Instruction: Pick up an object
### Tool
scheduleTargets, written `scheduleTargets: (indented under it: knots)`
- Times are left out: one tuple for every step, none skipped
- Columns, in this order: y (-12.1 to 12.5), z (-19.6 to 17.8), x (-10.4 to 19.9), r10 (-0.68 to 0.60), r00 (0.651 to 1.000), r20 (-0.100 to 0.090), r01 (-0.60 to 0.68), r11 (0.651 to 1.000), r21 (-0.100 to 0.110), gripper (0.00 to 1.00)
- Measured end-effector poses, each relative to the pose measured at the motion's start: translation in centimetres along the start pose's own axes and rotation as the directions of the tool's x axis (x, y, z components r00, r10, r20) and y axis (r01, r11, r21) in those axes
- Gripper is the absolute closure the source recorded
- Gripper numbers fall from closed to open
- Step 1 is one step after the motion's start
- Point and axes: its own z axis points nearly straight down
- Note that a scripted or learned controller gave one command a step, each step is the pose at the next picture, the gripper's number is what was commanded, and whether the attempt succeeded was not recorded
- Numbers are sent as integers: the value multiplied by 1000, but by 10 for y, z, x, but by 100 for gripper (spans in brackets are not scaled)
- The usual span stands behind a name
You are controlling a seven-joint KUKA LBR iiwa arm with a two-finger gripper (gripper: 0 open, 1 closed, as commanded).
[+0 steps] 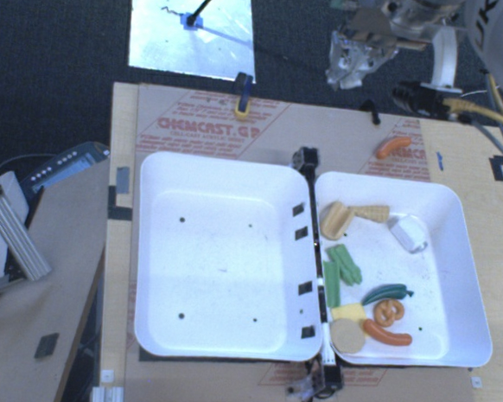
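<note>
On the board (pixel 206 123) behind the bins, red "CHEMCAST GP" lettering; claw (pixel 347 69) state unclear.

Board (pixel 210 125) reads "CHEMCAST GP" (last letters perhaps unclear).

Beyond the bins

A yellow clamp (pixel 241 108) stood on the counter (pixel 266 123) behind the left bin (pixel 163 173); a shiny sheet (pixel 161 24) lay farther back.

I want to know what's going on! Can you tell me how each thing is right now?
gripper: up above the bench, holding nothing
left bin: bare white floor
right bin: holds toy food
sausage: lying in right bin
orange sausage: lying on bench behind the bins
</note>
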Motion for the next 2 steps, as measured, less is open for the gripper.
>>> scheduleTargets:
  knots:
    - [-1, -12, 27, 3, 1000, 1, -3, 1000, 6, 100]
    - [-129, -4, 55, 0, 1000, -2, 0, 1000, 11, 100]
